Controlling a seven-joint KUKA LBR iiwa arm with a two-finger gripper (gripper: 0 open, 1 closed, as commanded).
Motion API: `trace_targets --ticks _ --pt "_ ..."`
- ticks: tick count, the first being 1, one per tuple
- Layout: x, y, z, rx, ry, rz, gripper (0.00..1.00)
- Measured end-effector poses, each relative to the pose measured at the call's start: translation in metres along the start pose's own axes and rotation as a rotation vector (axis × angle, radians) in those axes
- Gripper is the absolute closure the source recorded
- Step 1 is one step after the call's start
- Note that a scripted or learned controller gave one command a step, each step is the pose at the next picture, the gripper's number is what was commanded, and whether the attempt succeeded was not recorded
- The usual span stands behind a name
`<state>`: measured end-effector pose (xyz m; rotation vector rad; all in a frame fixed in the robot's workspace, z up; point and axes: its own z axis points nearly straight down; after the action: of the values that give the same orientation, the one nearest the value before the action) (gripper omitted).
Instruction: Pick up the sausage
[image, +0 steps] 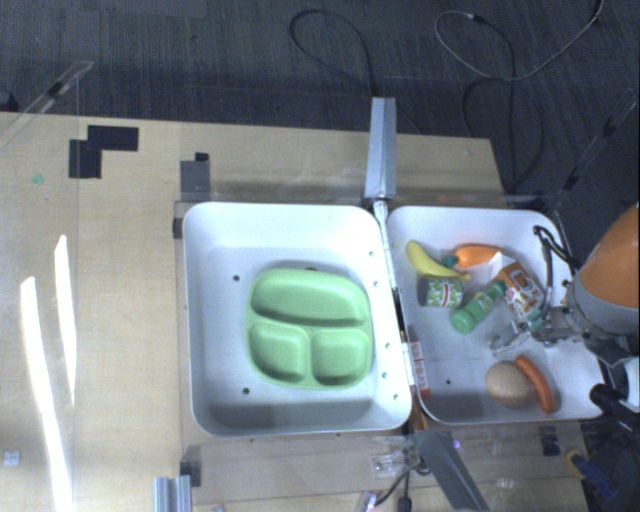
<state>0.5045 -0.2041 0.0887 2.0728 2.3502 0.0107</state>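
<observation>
while the gripper (528, 326) hangs low over the right bin (440, 395), whether it grasps anything cannot be told; the orange sausage (538, 381) lies just below it, touching a tan potato (508, 383)

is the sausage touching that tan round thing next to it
Touching. The camera view shows the sausage lying against the right side of the tan round thing in the right bin, with no white floor between them.
</observation>
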Motion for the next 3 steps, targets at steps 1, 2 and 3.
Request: trace_targets --ticks 1,2,3 --pt "0.0 0.012 0.001 0.003 0.003 0.099 0.0" --pt "0.005 -0.013 0.0 -0.003 -0.004 0.049 0.0" --pt "0.006 -0.009 -0.012 -0.009 -0.004 0.045 1.0"
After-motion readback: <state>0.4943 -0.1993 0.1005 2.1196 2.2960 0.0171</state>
